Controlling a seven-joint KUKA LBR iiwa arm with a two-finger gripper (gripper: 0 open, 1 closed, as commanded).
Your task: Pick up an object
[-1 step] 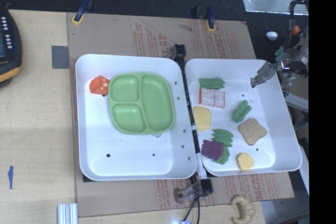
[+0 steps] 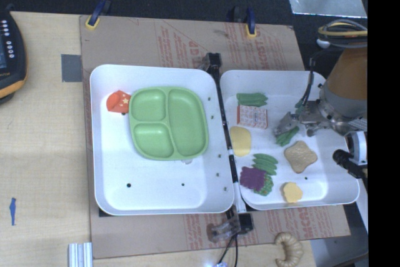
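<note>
1. under my gripper (image 2: 294,124), in the right bin (image 2: 325,197), lies a green bean-like piece (image 2: 286,134), and my tool hangs just over its upper end. i judge this piece is the thing i go for.
2. whether my tool is released or clenched i cannot tell; the arm body covers that part, and i see nothing clearly held.
3. to do the step well, i should come down straight over the middle of the green piece, not over its tip, so it does not slip out sideways.
4. just beyond the piece, away from my arm, is the red-and-white packet (image 2: 252,116); on the near side, a little lower, sits the tan cookie (image 2: 300,156). both are close, so i must keep the approach narrow and not push them.
5. the yellow piece (image 2: 240,140) and the second green pod (image 2: 264,162) lie further out from my tool and should not disturb.
6. i think the lift should be slow and straight up, because a thin, flat piece can easily drop.
</note>
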